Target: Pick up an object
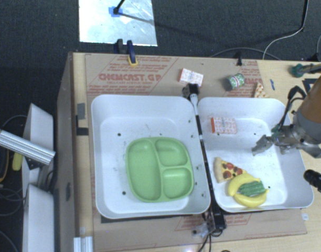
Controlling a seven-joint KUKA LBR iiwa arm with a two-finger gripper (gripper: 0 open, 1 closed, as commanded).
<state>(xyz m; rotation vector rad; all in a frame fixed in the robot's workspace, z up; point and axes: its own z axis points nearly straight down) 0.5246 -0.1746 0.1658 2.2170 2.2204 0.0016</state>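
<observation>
Gripper (pixel 261 144) hangs over the right bin (pixel 294 193), near its right rim, holding nothing; jaw gap cannot be told. Banana (pixel 244 188) lies toward the bin's near edge, long axis running left-right, a green item (pixel 252 188) on it. Pizza slice (pixel 227 168) beside it points left. Left bin (pixel 105 140) carries a green divided tray (pixel 159 168).

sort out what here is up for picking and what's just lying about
For picking, in the right bin: pizza slice, banana, red-and-white packet; claw nearby.

Lying about: green divided tray in the left bin; small can and card on the bench.
</observation>
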